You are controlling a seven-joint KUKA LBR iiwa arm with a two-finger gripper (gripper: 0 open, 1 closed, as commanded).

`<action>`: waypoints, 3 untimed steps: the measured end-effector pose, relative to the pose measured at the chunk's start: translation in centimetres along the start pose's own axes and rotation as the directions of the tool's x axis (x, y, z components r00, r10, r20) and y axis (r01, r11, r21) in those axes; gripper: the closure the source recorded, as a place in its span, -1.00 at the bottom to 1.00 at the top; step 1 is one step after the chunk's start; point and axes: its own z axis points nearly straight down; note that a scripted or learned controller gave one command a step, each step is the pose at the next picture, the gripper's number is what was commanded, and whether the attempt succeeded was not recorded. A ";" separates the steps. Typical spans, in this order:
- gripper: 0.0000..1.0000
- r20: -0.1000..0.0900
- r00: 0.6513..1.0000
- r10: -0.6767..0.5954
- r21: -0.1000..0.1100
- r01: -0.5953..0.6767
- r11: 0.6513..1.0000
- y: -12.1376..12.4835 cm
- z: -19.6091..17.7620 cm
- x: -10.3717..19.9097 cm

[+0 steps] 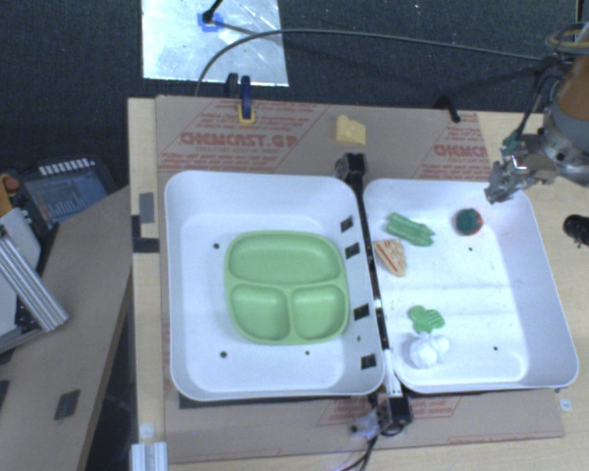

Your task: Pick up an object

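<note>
In the right bin [530,292], the green pod [409,229] lies slantwise; gripper [501,186] state unclear.

Green divided plate [283,285]; perhaps foil sheet [214,26] behind.

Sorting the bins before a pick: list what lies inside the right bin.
The right bin holds a green pod-like piece, a round green and red ball, a tan wedge, a small green piece and a white lump. Nothing there looks covered.
</note>
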 end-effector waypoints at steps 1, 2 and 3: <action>1.00 -0.002 1.000 -0.001 0.005 0.001 1.000 0.1 -1.5 0.0; 1.00 -0.004 1.000 -0.004 0.008 0.004 1.000 -1.6 -2.4 4.9; 1.00 -0.005 1.000 -0.005 0.008 0.005 1.000 -2.9 -2.5 10.7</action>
